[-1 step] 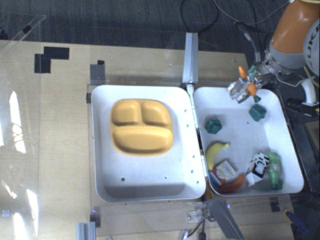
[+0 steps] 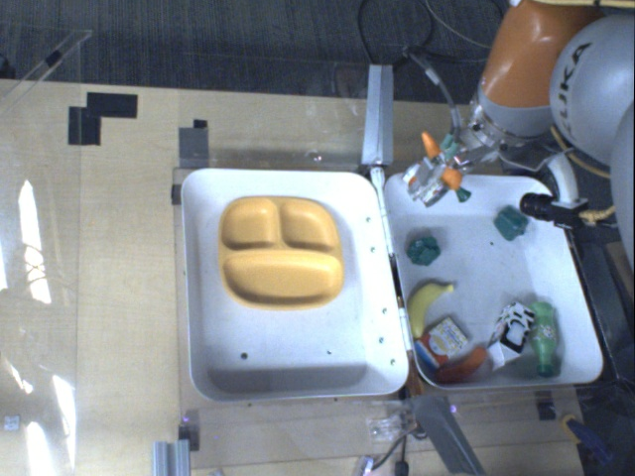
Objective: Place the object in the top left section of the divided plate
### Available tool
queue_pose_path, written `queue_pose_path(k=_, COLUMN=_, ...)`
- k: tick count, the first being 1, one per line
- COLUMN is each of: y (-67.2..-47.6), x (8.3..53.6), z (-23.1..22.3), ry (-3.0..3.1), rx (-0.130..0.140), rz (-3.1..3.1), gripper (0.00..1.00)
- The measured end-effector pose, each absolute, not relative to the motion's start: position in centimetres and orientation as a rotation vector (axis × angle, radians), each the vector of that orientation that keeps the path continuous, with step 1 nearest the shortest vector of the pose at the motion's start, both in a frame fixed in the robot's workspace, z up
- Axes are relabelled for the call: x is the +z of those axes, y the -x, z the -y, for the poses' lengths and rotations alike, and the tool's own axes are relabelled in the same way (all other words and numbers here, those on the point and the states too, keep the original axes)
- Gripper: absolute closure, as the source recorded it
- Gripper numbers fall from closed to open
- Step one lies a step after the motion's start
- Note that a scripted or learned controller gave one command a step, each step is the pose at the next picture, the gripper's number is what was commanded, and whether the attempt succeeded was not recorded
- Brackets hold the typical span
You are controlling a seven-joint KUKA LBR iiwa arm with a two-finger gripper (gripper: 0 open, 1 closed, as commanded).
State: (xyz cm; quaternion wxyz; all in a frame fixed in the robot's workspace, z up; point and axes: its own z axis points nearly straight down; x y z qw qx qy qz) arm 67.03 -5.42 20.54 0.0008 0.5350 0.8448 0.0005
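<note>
Hovering over the right bin's (image 2: 571, 266) upper left with an orange carrot (image 2: 451, 178).
Gripper (image 2: 437, 178) jaws seemingly clamped on it; yellow plate (image 2: 281, 250) waiting mid-frame left, sections bare.

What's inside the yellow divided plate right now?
Nothing visible: the divided plate in the left bin shows three bare sections, none covered. The gripper is over the right bin.
</note>
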Motion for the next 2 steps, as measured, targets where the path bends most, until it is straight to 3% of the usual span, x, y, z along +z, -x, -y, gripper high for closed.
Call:
queue_pose_path(k=1, y=-66.99, x=18.25, z=3.08, ry=-1.942, rx=0.001, rz=-2.469, gripper=1.00)
queue_pose_path(k=2, y=-67.17, x=19.11, z=2.94, ry=-1.934, rx=0.003, rz=-2.473, gripper=1.00)
